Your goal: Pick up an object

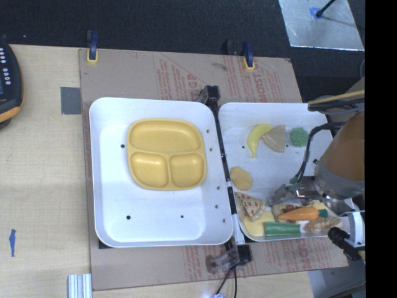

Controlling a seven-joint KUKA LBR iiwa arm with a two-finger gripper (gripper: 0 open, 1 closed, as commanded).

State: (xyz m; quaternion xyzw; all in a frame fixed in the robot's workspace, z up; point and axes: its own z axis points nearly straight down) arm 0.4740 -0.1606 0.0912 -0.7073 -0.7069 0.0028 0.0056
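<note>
My gripper [286,195] hangs low over the front part of the right bin [273,113], reaching in from the right. Just below it lie an orange carrot [300,214], a green cucumber-like piece [281,230] and a yellow piece [261,220]. A toast-like slice [250,205] lies to its left, with a brown cookie [240,179] beyond that. At the back of the bin are a yellow banana [257,136], a tan wedge [275,139] and a green broccoli [299,136]. I see nothing lifted off the bin floor.
The left bin [111,222] holds a yellow three-compartment plate [166,153]. The grey-and-orange arm [344,160] covers the right bin's right side. A black cable [309,148] loops over that bin. Clamps sit between the bins at the back [211,95] and front [226,259].
</note>
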